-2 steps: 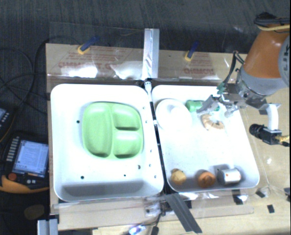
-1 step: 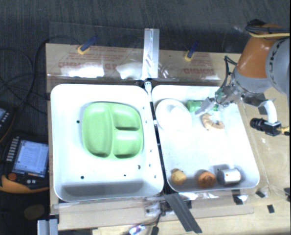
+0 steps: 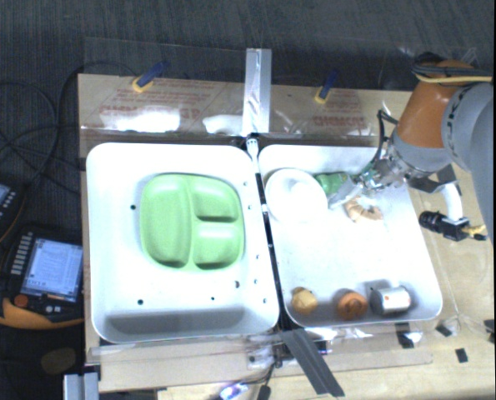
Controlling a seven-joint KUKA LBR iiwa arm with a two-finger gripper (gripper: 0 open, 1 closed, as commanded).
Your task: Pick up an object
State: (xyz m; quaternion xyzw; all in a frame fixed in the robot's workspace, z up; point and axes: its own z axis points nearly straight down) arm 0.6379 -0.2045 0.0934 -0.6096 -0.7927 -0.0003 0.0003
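- Shrimp [image 3: 365,212] in the right bin [image 3: 398,248] lies just beside your tool [image 3: 371,178]; this reads as the approach step.
- Tool state: you cannot tell.
- Next, lower squarely over it.

Gripper [image 3: 366,179] above right bin [image 3: 414,248]

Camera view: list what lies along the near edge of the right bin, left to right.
Yellowish ball → orange ball → silver can.
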